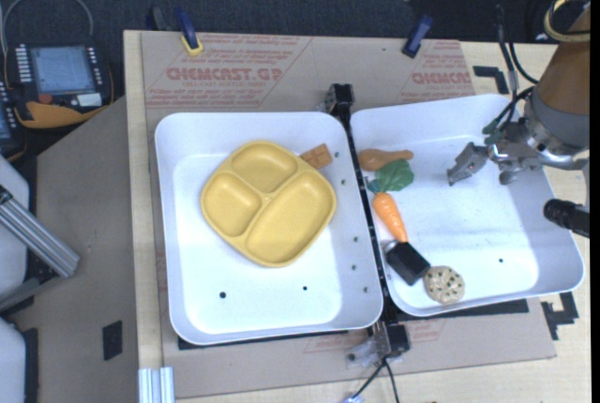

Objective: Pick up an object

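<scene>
My gripper [487, 170] hangs over the upper right part of the right bin [487, 232], its fingers spread open with nothing between them. The objects lie along that bin's left side, well to the left of the gripper: a tan-orange piece [384, 157], a green leafy piece [394, 176] just under it, an orange carrot [390, 216], a black block [406, 261] and a speckled cookie [443, 283] near the front edge.
The left bin [187, 232] holds a yellow divided plate [269, 201] with a small brown block [317, 155] at its upper right rim. A black divider [361, 204] runs between the bins. The grey arm [562, 111] enters from the right.
</scene>
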{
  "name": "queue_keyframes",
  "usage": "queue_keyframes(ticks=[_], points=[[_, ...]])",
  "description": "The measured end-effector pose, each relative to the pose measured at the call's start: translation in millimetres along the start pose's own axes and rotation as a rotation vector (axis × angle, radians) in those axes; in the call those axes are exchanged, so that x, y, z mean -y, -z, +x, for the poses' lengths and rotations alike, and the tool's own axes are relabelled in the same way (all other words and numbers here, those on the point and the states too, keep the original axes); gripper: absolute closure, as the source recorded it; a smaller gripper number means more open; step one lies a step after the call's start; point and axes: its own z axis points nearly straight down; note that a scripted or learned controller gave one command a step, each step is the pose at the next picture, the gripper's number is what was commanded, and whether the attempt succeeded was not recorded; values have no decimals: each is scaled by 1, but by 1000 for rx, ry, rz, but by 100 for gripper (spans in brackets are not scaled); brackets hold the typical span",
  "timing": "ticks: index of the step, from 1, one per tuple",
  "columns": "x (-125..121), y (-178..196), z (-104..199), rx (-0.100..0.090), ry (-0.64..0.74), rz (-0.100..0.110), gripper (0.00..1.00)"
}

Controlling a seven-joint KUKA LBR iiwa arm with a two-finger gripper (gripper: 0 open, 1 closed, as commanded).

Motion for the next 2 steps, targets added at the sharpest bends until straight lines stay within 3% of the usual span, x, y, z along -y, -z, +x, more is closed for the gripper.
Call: queue_keyframes(ticks=[2], points=[[8,-105,1,4,-1,-10,0]])
